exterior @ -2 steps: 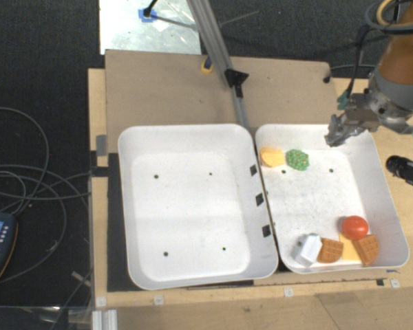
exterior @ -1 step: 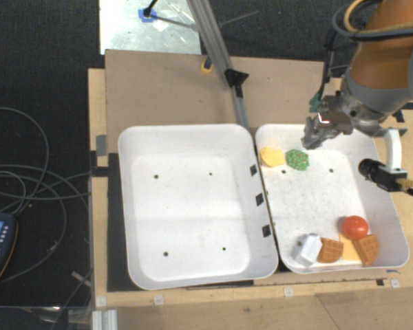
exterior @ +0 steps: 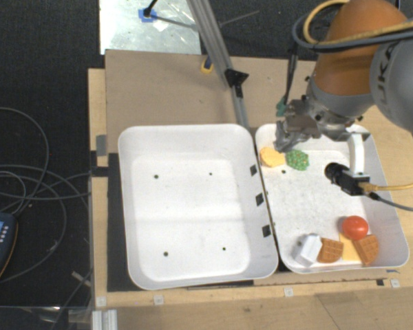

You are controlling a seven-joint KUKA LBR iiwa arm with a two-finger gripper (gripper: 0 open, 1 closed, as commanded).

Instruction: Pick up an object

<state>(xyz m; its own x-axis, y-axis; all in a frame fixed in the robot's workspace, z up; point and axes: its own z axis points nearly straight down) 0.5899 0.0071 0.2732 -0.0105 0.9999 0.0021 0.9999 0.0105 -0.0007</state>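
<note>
Jaws [exterior: 287,141]: lowered at right bin's [exterior: 392,205] far-left corner, over yellow piece [exterior: 271,158] and green piece [exterior: 297,159]. State cannot be told. Nothing seen lifted; pick judged outstanding.

The gripper [exterior: 286,141] is low in the right bin [exterior: 392,243], at its far left corner, just above a yellow piece [exterior: 270,158] and a green object [exterior: 297,159]. A red ball [exterior: 355,226] lies near two orange pieces [exterior: 367,247].

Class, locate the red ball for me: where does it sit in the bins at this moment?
The red ball lies in the right bin, near its front right corner, just behind two orange waffle pieces.
</note>
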